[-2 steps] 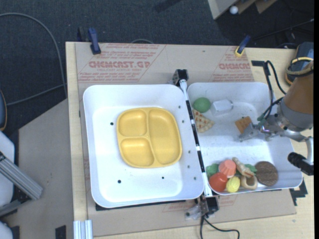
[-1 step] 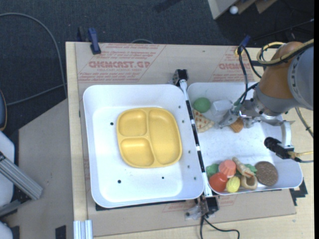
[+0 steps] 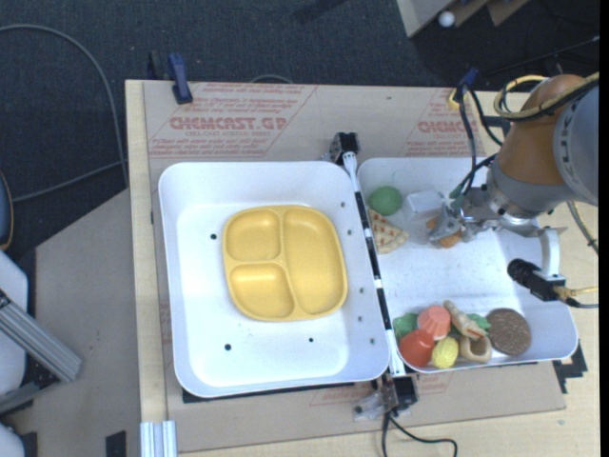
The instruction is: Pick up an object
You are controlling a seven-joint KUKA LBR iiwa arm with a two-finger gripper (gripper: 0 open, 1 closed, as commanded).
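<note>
Faintly, red "CHEMCAST GP" print [image 3: 228, 122] marks the surface [image 3: 143, 255]; the tool [image 3: 445, 228] grip state is unclear.

KUKA arm: appearance

Grey rounded arm [image 3: 576, 150] with broad orange band, metallic wrist section, small silvery gripper [image 3: 447, 227]; yellow, blue and black cables run alongside the upper housing.

Robotics lab: bench [image 3: 285, 112] with bins [image 3: 181, 255], loose cables [image 3: 67, 46].
</note>
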